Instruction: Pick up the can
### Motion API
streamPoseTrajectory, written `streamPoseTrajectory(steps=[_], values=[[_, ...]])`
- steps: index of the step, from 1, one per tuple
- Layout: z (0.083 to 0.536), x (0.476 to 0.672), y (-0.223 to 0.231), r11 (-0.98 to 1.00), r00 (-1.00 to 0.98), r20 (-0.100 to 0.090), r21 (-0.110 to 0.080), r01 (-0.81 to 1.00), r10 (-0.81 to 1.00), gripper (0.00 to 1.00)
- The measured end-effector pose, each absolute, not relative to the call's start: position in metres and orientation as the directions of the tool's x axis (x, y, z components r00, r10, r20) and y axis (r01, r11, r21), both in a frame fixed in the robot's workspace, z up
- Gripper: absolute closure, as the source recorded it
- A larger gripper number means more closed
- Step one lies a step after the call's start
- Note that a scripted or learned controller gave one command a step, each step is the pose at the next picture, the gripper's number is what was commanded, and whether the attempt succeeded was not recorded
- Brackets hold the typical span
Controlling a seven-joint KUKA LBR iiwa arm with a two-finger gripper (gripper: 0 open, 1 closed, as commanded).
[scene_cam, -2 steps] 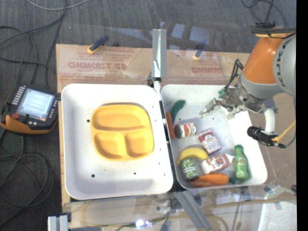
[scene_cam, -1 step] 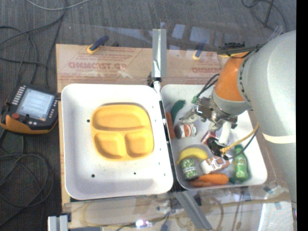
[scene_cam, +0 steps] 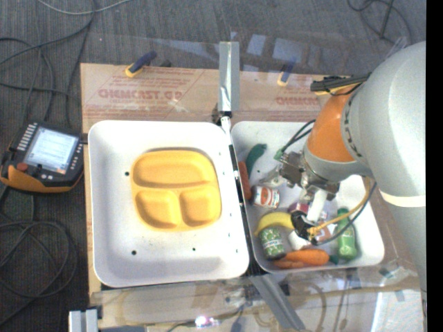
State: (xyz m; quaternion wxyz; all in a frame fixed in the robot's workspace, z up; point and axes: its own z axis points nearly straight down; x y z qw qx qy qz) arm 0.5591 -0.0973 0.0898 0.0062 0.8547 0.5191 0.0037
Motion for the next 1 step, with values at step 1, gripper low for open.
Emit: streamPoseTrajectory(steps=[1], values=[[0.1821,0.5012,-0.0350,-0.506,0.506,-0.003,-0.005,0.862,0.862,0.00]])
